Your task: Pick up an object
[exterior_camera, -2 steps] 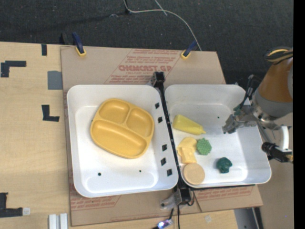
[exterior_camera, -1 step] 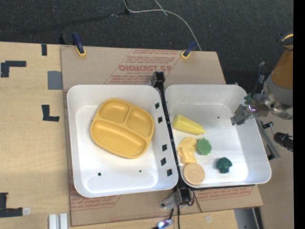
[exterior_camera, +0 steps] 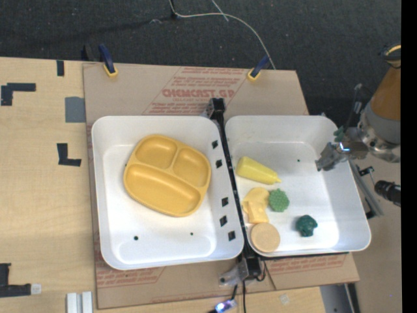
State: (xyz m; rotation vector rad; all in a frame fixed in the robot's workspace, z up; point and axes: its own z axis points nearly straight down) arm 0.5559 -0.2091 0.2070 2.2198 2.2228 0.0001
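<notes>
Well, we hover our gripper (exterior_camera: 328,158) over the right bin (exterior_camera: 306,124), near its right wall, and we cannot tell how the jaws stand; we see nothing held in them. The candidates lie toward the bin's left and front: a yellow cone (exterior_camera: 257,170) by the divider, a pale yellow piece (exterior_camera: 256,205) below it, a green ball (exterior_camera: 279,201) touching that piece, a tan disc (exterior_camera: 265,237) at the front edge, and a dark green lump (exterior_camera: 306,225) apart from the rest. We judge them light, stiff plastic toys, somewhat slick. The lump looks easiest: it stands clear, so we would close across its middle. The left bin (exterior_camera: 107,175) holds a yellow tray (exterior_camera: 168,175), broad and awkward to pinch.
</notes>
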